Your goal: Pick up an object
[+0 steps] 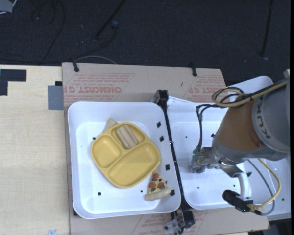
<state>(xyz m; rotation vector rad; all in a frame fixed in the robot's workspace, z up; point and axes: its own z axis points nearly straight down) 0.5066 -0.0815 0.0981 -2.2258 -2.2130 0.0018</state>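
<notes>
In the left bin (83, 126) lies a yellow divided plate (126, 155) with a tan hot-dog-like piece (127, 136) in its upper compartment. A pizza slice toy (157, 187) rests near that bin's lower right corner. My gripper (200, 163) is down in the right bin (186, 126), near its left side, under the orange-banded wrist. No object shows between its fingers, and the arm hides much of that bin's floor.
A black divider (169, 151) runs between the two bins. Both bins sit on a cardboard sheet (137, 82) on a pale wooden bench (24, 146). The arm's bulk covers the right bin's right half.
</notes>
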